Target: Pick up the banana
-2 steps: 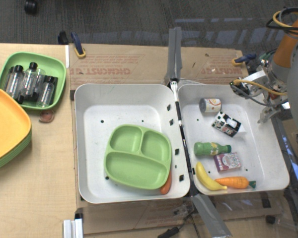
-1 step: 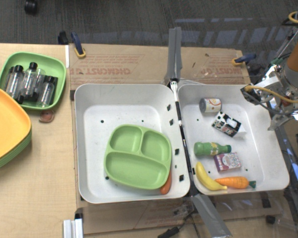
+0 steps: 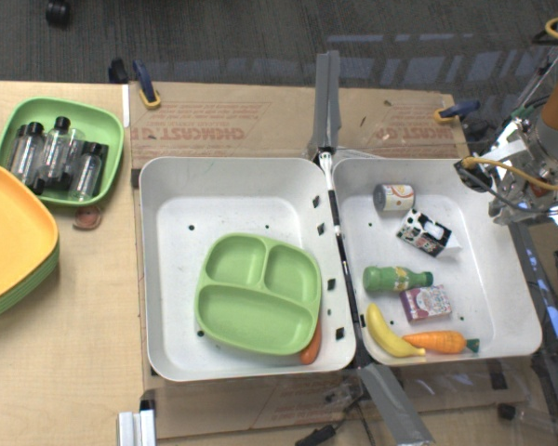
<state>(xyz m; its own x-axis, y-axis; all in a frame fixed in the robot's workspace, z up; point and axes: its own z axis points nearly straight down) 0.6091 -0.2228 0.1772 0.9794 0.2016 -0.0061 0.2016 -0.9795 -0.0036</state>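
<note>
Camera view showed the banana (image 3: 388,334) in the right bin's (image 3: 502,249) near-left corner, long axis slanting toward the carrot (image 3: 437,343). The jaws (image 3: 521,189) hung well apart at the far-right rim — their opening could not be told.

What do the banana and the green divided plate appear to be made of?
The small yellow curved banana looks like moulded plastic: its colour is even and its surface smooth, with a slight sheen. The light green three-compartment plate also seems plastic, with a matte finish and soft rounded ridges. Neither is certain.
</note>
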